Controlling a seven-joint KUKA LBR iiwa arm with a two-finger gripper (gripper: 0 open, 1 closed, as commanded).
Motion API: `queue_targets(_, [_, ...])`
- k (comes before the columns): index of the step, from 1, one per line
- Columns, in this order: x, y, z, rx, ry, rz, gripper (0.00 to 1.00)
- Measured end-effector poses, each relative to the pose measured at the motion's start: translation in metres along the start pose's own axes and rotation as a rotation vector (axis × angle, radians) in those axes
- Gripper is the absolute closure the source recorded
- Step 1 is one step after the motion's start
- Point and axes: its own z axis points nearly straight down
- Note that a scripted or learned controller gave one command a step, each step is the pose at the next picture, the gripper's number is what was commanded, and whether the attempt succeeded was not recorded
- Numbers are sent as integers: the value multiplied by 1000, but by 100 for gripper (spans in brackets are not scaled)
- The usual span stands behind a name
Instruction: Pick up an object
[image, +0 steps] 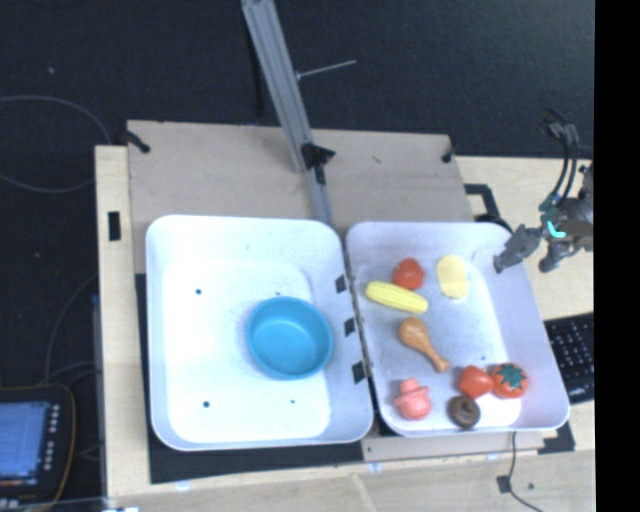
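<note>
- From the camera view, two shallow white bins are sitting side by side on the bench: the left bin (180, 300) and the right bin (525, 340).
- A blue bowl (289, 336) is resting upright in the left bin, right of its middle and nearer its front edge.
- The gripper (533, 251) is hanging at the right bin's far right corner, just outside the rim, with its two fingers spread apart and nothing between them.
- A red round toy (408, 273) is lying near the right bin's far edge, with a pale yellow piece (453, 277) just beside it on the right.
- A yellow corn cob (396, 296) is lying at a slant near the right bin's left edge, just in front of the red round toy.
- A tan drumstick (423, 343) is lying about the middle of the right bin, its thin end pointing toward the front right corner.
- A pink toy (412, 399) is sitting near the right bin's front left corner.
- A dark brown ring-shaped piece (464, 411) is sitting by the front edge, just right of the pink toy.
- A red tomato (476, 381) and a red piece with a green top (509, 380) are sitting side by side, touching, toward the front right corner.
- All of these things are lying well apart from the gripper.
</note>
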Motion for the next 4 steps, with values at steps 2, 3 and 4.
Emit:
queue_targets(2, [-6, -2, 41, 0, -4, 5, 0])
queue_targets(3, [-5, 2, 85, 0, -3, 10, 0])
queue_targets(4, [-12, 2, 130, 0, -4, 5, 0])
